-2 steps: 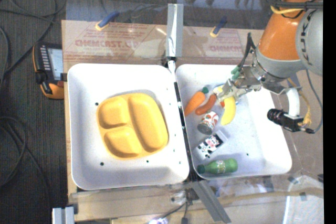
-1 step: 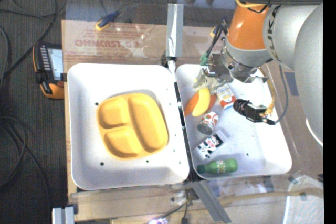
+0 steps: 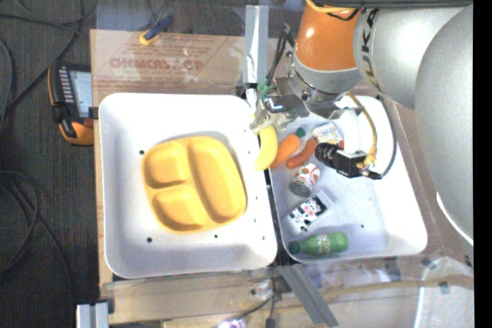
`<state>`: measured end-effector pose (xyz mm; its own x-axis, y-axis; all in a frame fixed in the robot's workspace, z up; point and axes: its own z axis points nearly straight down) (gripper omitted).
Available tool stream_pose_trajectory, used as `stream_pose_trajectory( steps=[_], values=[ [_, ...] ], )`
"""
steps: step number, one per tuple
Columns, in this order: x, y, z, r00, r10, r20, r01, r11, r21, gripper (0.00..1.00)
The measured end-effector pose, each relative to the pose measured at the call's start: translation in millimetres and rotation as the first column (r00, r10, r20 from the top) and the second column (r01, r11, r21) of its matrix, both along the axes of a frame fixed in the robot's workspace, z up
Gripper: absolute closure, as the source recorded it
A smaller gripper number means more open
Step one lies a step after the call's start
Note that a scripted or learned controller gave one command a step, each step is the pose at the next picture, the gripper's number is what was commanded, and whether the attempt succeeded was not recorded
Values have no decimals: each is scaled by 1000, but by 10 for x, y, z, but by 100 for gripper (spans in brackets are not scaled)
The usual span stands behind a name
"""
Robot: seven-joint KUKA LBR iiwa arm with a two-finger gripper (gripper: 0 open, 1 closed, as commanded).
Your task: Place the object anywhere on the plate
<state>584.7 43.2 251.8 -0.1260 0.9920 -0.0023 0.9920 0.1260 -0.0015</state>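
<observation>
On the shared rim between the two shallow white bins, a yellow plastic banana (image 3: 267,148) lies lengthwise, its upper end just below the grey-and-orange arm's gripper (image 3: 267,110); how wide the gripper stands, and whether it touches the fruit, cannot be told. The yellow three-compartment plastic plate (image 3: 196,184) sits in the middle of the left bin (image 3: 123,127), near the banana but apart from it. In the right bin (image 3: 388,223), an orange toy carrot (image 3: 289,150) lies tilted just beside the banana, with a small printed can (image 3: 305,179) below it, a black-and-white patterned packet (image 3: 308,213) lower still, and a green plastic bottle (image 3: 319,244) on its side near the front wall. A brown cardboard sheet (image 3: 154,61) lies behind the left bin.
</observation>
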Motion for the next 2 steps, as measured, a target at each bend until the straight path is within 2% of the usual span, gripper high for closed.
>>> stream_pose_trajectory(
  steps=[1, 2],
  values=[
    [-311, 569, -261, 1000, -15, -3, 15, 1000, 1, 100],
    [-310, 569, -260, 1000, -15, -3, 15, 1000, 1, 0]
  ],
)
